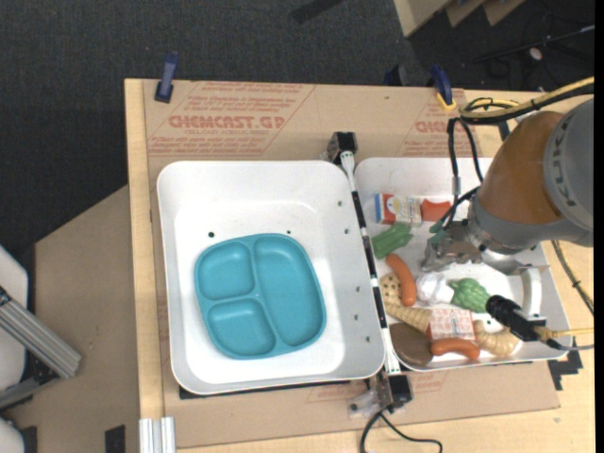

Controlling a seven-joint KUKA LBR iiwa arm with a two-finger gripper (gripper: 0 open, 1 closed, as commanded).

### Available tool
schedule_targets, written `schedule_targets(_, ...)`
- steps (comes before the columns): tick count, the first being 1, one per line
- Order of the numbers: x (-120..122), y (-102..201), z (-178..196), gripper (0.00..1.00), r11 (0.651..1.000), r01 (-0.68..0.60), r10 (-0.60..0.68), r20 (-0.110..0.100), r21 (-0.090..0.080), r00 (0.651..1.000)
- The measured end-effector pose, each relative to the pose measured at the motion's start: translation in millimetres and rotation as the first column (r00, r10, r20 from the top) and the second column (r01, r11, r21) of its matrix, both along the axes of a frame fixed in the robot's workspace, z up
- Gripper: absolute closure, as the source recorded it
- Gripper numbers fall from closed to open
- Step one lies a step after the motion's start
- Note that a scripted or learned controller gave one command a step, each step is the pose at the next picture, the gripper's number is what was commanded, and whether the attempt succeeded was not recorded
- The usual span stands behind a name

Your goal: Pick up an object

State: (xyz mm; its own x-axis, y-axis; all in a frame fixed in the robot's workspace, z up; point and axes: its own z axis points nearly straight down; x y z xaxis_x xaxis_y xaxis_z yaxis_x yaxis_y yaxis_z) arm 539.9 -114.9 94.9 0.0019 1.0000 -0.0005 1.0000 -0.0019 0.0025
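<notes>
Gripper (444, 251) is hanging over your right white bin (415, 170), near its middle; grip unclear. You're descending toward the orange plastic sausage (406, 281); next, centre over it.

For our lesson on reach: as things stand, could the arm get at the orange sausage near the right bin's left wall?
Probably yes. The sausage lies uncovered on top of the pile, just left of the tool, which hangs above the same bin. The green piece beside it may crowd a grasp.
</notes>
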Motion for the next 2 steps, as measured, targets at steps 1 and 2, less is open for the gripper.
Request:
schedule_targets(1, -0.3, 0.0, -0.6, 0.0, 1.0, 0.0, 0.0, -0.001, 0.0, 1.0)
schedule_targets(2, 99.4, -22.3, 14.5, 0.0, 1.0, -0.005, 0.005, 0.008, -0.003, 1.0)
